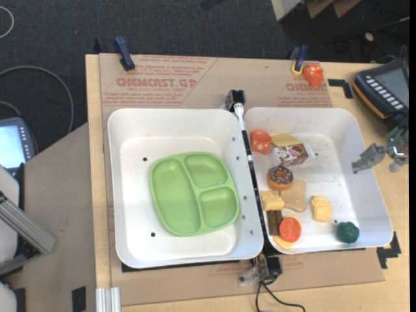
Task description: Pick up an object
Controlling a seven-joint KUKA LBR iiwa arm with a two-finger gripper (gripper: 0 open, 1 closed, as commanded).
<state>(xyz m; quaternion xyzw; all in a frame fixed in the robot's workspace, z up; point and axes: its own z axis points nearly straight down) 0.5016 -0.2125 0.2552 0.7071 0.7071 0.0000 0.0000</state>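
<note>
The right bin (338, 125) holds several toy foods. A red tomato with a star (260, 142), a yellow cheese slice (284, 139) and a brown wrapped snack (290, 154) lie near its back left. A chocolate donut (281, 177) rests on a piece of toast (297, 198). A yellow corn piece (321, 208), a dark green ball (347, 232), a red round piece (290, 229) and a brown chocolate bar (273, 222) lie along the front. My gripper (376, 155) hangs over the bin's right rim, apart from all of them, with nothing seen in it.
The left bin (123, 174) holds a green divided tray (194, 192). An orange toy (312, 75) sits on the cardboard behind the right bin, next to a blue clamp (299, 58). A black and yellow handset (385, 90) lies at the far right.
</note>
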